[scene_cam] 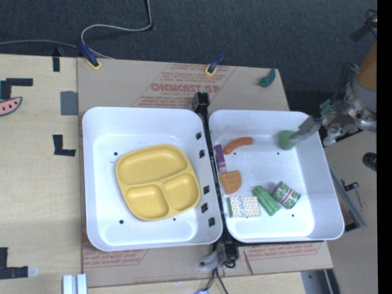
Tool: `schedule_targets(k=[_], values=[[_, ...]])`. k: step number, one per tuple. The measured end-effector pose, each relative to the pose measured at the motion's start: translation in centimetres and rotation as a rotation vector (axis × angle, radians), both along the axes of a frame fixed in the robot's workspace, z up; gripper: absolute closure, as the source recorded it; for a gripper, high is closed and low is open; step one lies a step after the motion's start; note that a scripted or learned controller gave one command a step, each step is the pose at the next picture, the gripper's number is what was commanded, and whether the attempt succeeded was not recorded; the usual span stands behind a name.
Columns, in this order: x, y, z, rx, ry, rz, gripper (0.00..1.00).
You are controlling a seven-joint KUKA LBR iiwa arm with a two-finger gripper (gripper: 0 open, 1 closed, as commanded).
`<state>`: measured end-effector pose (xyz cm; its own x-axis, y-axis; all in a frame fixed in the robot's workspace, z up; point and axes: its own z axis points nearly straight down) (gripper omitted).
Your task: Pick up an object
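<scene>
Camera view: gripper [293, 139] at right bin [318, 164] far-right rim, finger state unclear.
Green ball [285, 139] touches its tip; orange sausage [237, 144] further left; green can [285, 195] below.

Grey arm [361, 106] in from the right; wrist low; claw [304, 130] slanted down-left; finger state unclear

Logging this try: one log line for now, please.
arm: at right bin's right rim | gripper: by green ball | grasp: unclear | tray: left bin
</scene>
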<state>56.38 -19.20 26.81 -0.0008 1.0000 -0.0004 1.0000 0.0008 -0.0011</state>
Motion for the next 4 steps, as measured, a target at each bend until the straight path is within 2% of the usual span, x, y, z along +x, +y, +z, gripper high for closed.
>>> schedule_targets(k=[1,2,3,4], values=[[5.6,2.4,-8.0,0.001,0.002,0.0,0.0],[7.5,6.8,-18.2,0.0,-0.004,0.002,0.0],[8.6,10.0,-18.3,0.0,-0.003,0.002,0.0],[8.6,10.0,-17.2,0.0,-0.003,0.003,1.0]])
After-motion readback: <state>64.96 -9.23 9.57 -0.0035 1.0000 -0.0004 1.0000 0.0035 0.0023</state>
